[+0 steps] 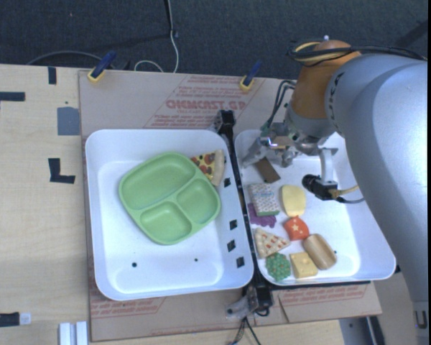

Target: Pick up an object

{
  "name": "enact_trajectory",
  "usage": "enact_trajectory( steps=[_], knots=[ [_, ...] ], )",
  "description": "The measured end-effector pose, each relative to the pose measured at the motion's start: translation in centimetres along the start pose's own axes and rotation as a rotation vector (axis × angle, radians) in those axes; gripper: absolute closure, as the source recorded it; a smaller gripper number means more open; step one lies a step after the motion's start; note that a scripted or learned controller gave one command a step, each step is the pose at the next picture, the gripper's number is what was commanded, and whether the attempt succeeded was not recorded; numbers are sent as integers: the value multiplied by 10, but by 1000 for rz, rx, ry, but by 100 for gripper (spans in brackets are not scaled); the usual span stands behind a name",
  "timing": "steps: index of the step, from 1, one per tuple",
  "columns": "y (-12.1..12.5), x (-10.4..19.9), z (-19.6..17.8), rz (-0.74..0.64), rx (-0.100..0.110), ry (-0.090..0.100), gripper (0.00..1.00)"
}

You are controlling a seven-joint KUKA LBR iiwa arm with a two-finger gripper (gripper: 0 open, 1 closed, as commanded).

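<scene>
Two white bins [108, 279]: one green tray [169, 198], one pizza slice [210, 164] left; about eight toy foods [293, 200] right; jaws' state unclear.

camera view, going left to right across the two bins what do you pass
green divided plate → pizza slice → brown block → yellow piece → black part on the arm's wrist

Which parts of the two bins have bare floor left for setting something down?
Left bin: bare floor below and left of the green divided plate. Right bin: crowded along its left side with toy food; bare strip along its right side.
</scene>
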State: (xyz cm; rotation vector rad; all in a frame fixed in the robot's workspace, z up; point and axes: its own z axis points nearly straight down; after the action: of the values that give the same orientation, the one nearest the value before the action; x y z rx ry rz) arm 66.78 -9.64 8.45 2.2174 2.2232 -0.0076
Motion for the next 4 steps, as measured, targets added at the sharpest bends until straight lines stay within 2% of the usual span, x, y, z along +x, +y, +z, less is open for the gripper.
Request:
enact_trajectory(
  steps=[1,2,3,4],
  knots=[
    [0,-30,0,3,-1,3,0],
    [-13,-6,1,1,1,4,0],
    [1,-12,0,1,-2,5,0],
    [0,-23,0,2,-2,4,0]
  ],
)
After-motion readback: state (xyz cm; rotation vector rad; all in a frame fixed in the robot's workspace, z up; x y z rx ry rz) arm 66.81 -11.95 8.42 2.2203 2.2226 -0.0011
